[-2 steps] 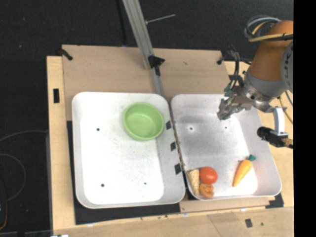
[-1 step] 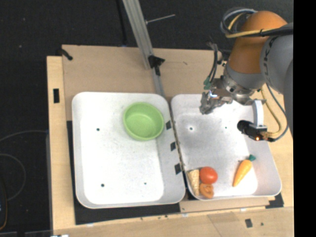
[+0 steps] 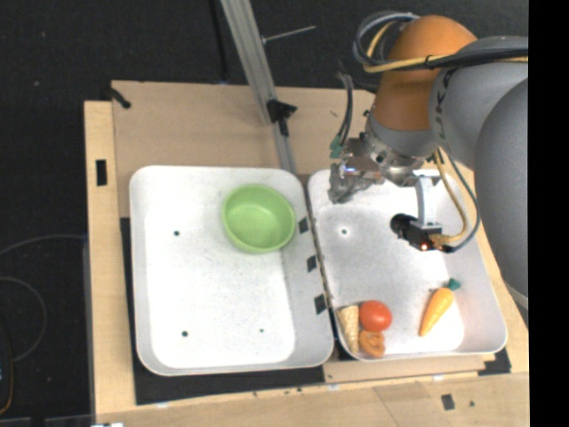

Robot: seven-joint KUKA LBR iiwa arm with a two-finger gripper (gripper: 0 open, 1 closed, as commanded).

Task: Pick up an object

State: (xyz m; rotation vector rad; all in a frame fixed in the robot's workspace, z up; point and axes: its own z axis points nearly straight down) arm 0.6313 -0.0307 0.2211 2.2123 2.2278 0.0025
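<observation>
Hovering: gripper (image 3: 345, 185) over right bin (image 3: 391, 265) far corner | finger state unclear | carrot (image 3: 436, 310) untouched

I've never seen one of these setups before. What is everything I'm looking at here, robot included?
Shallow white plastic bins: 2, white, side by side on the bench; left bin, right bin.
Round green plastic bowl: 1, light green, upper right part of the left bin.
Red toy tomato: 1, red, near edge of the right bin.
Orange toy carrot with a green tip: 1, orange, near right corner of the right bin.
Tan and brown toy food pieces: number unclear, beside the tomato in the near left corner.
Slanted grey metal pole: 1, grey, behind the bins.
Robot arm: 1, grey with an orange band, reaching in from the right.
End effector: 1, dark metal, over the right bin's far left corner.
</observation>
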